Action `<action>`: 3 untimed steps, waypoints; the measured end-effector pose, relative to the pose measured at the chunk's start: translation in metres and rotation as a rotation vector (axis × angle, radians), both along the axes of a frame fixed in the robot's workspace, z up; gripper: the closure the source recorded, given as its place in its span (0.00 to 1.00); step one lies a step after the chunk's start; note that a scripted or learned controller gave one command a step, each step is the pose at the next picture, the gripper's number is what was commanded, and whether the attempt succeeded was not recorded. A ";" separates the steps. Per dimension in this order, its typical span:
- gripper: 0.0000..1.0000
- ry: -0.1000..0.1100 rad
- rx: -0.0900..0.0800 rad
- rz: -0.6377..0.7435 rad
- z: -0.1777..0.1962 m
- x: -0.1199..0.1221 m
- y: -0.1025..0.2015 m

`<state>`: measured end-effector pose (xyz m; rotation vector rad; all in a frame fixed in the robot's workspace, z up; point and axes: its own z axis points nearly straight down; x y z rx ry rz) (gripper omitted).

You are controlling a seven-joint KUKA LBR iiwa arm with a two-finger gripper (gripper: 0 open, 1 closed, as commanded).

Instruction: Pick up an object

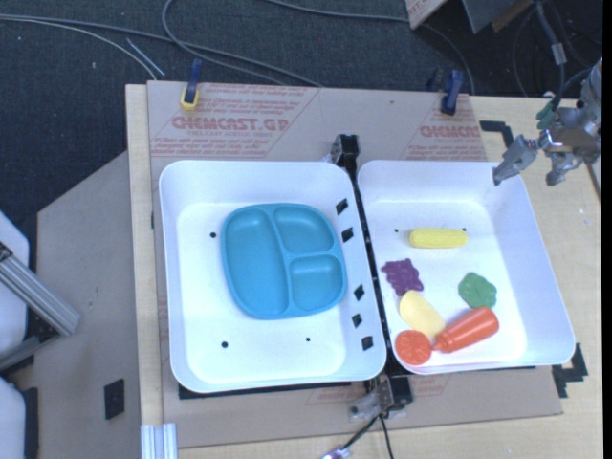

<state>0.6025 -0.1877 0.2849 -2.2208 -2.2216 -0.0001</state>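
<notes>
While the gripper hovers fingers spread, grasping nothing, over the right bin's far corner, toys sit clustered near its front: carrot touching tomato, so a descent risks nudging neighbours.

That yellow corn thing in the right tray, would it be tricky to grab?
Probably somewhat. The yellow corn looks rounded and elongated, so it may roll if nudged sideways. It appears to be smooth toy plastic, likely light and stiff, perhaps slippery. It lies apart from the other toys, which helps.

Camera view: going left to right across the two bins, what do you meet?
Blue divided plate → purple grapes → yellow corn → green toy → hand above the right bin's far corner.
</notes>
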 end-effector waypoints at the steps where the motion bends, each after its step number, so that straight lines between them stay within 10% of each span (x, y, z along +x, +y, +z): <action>1: 0.00 0.005 0.001 0.000 -0.042 -0.002 -0.002; 3: 0.00 0.007 0.003 0.000 -0.141 -0.006 0.001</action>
